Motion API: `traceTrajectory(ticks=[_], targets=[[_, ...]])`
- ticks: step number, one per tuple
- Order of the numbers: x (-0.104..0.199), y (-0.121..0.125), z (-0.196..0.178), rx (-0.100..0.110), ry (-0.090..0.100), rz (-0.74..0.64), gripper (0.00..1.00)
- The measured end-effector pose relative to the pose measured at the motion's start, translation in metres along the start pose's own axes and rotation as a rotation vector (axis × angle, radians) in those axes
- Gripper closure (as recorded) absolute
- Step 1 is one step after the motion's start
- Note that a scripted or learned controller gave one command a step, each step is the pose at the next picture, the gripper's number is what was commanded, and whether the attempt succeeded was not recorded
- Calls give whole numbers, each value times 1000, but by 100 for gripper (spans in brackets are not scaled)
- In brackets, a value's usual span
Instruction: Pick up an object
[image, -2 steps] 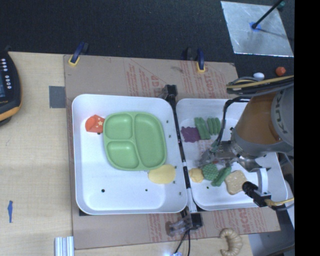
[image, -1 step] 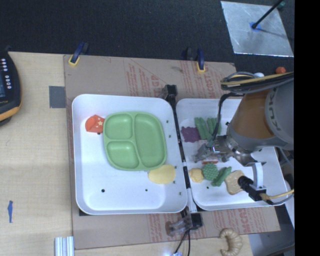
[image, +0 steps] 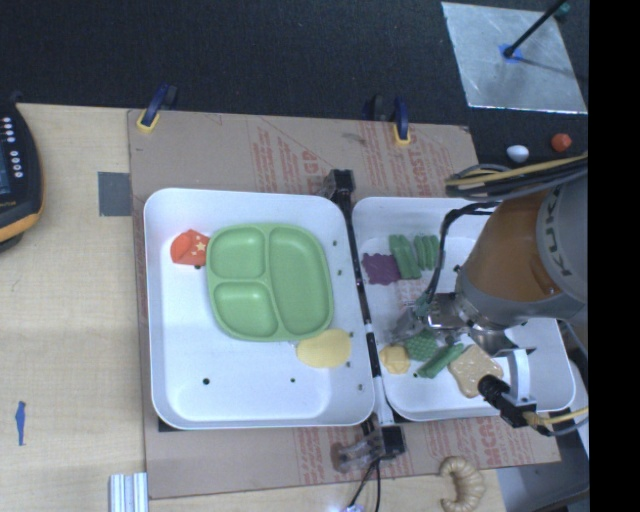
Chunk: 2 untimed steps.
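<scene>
A: Arm's in from the right side of the frame, wrist low over the right bin, and the gripper sits down among the pile at that bin's left-centre.

B: Got anything in it?

A: Can't tell. The wrist covers the tips, so whether they're apart or closed on something is anyone's call from up here.

B: What's around it?

A: Dark green toy pieces just below and touching the tip area, a tan biscuit-shaped piece to their right, a small yellow piece by the bin's left wall. Higher up, a purple piece and a bunch of green bean-like sticks, near each other.

B: And the left bin?

A: Green divided plate lying flat in the middle. Red piece with a yellow star touching its upper-left edge, pale yellow lemon-like piece at its lower-right corner.
</scene>
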<state>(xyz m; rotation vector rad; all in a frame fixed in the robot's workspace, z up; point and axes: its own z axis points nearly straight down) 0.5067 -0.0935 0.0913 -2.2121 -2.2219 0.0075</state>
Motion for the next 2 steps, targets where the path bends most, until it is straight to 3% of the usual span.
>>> traceTrajectory(ticks=[1,2], targets=[[-2,1,-11,-1,-1,-2,100],[55,53,-107,-16,0,-6,100]])
